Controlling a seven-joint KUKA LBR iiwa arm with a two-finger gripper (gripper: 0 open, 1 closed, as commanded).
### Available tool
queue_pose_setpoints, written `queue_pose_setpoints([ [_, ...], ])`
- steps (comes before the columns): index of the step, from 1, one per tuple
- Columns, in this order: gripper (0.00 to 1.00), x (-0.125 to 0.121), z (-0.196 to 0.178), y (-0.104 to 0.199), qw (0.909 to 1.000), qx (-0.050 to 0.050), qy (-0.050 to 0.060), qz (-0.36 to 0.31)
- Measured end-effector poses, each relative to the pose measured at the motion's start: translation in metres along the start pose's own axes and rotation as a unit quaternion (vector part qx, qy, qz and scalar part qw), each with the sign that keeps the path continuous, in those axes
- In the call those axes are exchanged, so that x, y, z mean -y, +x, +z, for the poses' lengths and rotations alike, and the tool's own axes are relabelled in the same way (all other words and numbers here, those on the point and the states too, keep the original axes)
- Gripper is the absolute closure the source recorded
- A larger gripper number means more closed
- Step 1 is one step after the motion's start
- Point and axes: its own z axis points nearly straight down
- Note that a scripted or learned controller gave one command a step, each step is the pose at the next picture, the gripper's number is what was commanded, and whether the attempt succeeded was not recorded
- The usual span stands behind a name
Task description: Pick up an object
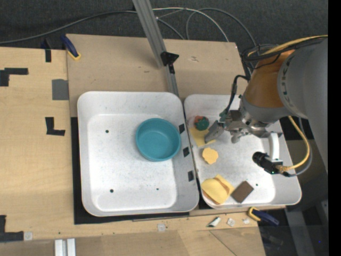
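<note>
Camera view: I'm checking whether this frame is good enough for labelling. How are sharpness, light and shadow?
Camera view: evenly lit, no strong glare on the right bin; the blue bowl looks sharp with a soft shadow; the small items by the pincer look slightly soft; the pincer's fingers are too dark to read.

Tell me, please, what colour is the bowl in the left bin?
The bowl is teal blue, seen clearly in the camera view from above.
</note>
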Motion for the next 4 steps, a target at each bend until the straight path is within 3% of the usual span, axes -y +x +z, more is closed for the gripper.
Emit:
queue_pose_setpoints([
  [1,0.00,-0.001,0.047,0.001,1.0000,0.000,-0.004,0.000],
  [2,1.00,-0.001,0.036,0.001,1.0000,0.000,-0.003,-0.001],
  [4,1.00,0.002,-0.070,0.004,1.0000,0.000,-0.006,0.000],
])
